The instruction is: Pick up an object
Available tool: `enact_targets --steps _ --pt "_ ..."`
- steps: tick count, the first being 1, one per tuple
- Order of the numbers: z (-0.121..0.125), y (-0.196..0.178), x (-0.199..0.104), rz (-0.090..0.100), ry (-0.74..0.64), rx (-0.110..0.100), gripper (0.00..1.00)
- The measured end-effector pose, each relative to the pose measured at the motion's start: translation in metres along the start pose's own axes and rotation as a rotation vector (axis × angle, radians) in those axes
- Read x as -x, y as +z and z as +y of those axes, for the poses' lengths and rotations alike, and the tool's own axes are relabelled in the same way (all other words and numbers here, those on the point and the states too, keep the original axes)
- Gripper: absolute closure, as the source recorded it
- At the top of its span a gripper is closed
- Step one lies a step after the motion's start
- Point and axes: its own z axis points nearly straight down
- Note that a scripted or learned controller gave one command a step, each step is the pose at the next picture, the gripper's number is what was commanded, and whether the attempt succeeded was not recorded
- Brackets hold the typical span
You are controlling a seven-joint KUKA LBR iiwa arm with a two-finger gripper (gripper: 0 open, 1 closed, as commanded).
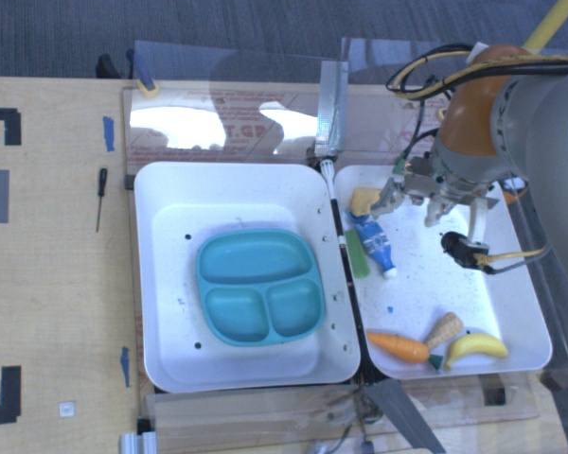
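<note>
- The step in hand looks like the approach: the arm reaches over the right bin, and the gripper hangs above that bin's far part, with nothing lifted yet.
- The things to pick all lie in the right bin. A blue-and-white tube lies slantwise against the bin's left wall, with a green stick-like item just beside it, closer still to that wall.
- A small yellow piece sits at the bin's far left corner, next to the tube's upper end.
- At the bin's near edge lie a carrot, a tan piece and a banana, close together and well apart from the gripper.
- The left bin holds a teal divided tray.
- The gripper seems parted, with metal fingers splayed and nothing between them, though the view is too cluttered by cables to be sure how wide.
- The next move likely calls for settling on one target, probably the tube or yellow piece as nearest, then lowering straight over it before closing.
</note>
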Motion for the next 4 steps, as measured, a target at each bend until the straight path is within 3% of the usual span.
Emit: enact_targets --steps 1,2,3,4 --pt "0.004 0.021 -0.007 -0.002 -0.151 -0.006 0.00" --pt "0.019 -0.072 -0.054 -0.002 -0.327 0.006 0.00" --pt "-0.049 -0.067 -0.036 -0.001 -0.352 -0.005 0.00" --pt "-0.038 0.029 0.010 -0.002 -0.344 0.004 0.00"
